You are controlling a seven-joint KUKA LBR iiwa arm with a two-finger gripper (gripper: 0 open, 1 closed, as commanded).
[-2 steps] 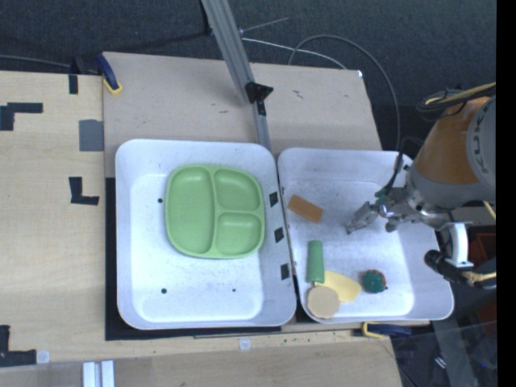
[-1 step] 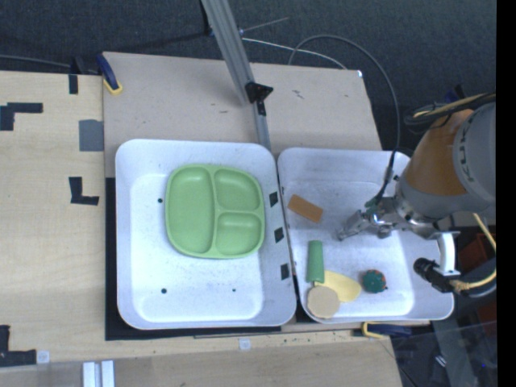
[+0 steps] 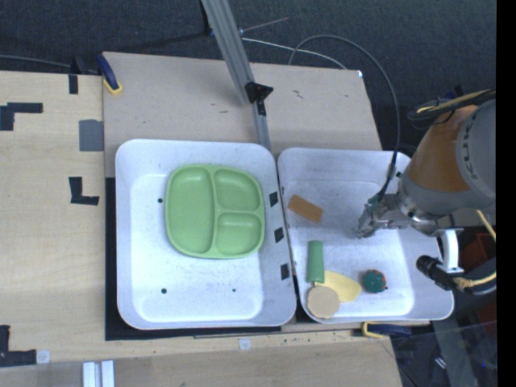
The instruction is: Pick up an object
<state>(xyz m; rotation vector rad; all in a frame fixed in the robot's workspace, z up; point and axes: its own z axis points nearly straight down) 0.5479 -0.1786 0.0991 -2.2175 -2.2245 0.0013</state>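
Observation:
My gripper (image 3: pixel 368 222) hangs low over the right bin (image 3: pixel 339 168), at its right middle, with nothing visible between its fingers. An orange-brown block (image 3: pixel 305 208) lies to its left. A green cylinder (image 3: pixel 314 261) lies near the bin's left wall. Below it sit a tan disc (image 3: pixel 324 301) and a yellow piece (image 3: pixel 345 286). A small dark green and red ball-like object (image 3: pixel 372 280) rests below the gripper.
The left bin (image 3: pixel 137 297) holds a green divided plate (image 3: pixel 215 210). A metal pole (image 3: pixel 234 43) slants down to the bins' shared wall. The arm's orange band (image 3: pixel 439 156) rises at the right edge, with cables beside it.

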